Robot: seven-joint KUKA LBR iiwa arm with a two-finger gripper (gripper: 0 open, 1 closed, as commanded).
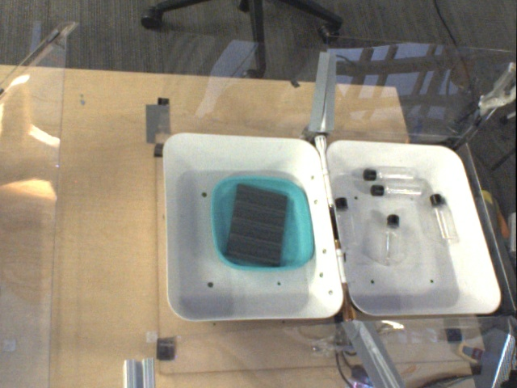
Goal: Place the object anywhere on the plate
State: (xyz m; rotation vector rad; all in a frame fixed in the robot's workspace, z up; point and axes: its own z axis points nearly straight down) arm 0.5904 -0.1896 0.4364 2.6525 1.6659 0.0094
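1. Wooden table (97, 241) carries two white bins side by side.
2. Left bin (186, 289) holds a teal plate (300, 241); a dark ridged block (258, 225) lies on it.
3. Right of the plate, clear vials (393, 183) lie scattered in the right bin (477, 289).
4. Pincer: cannot tell its state.

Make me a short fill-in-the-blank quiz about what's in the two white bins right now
1. The teal plate sits in the ____ bin.
2. The dark ridged block lies on the ____.
3. The clear vials in the right bin have ____ caps.
4. The number of clear vials is ____.

Missing words: left; plate; black; four
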